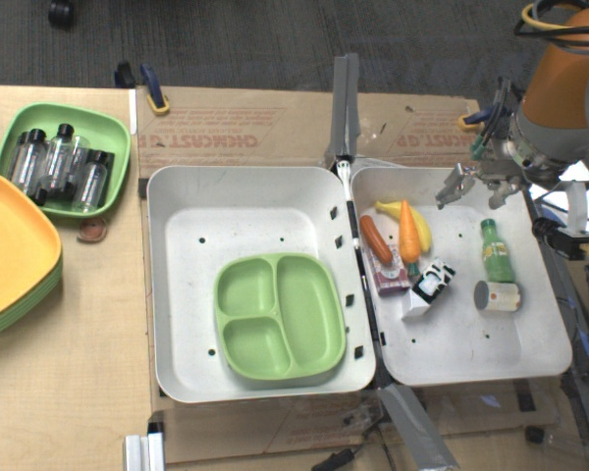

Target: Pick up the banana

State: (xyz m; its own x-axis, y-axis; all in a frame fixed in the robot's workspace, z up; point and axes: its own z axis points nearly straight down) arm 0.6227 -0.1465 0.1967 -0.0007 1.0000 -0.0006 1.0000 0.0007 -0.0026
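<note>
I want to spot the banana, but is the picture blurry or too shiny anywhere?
In the camera view, the banana looks fairly sharp, half hidden under the carrot; the white bin is bright without hiding glare; the gripper looks soft and hard to read.

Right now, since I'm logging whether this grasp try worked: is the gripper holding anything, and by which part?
Nothing is held. The gripper hangs open over the right bin's far edge, apart from the banana, which lies beside the carrot.
</note>
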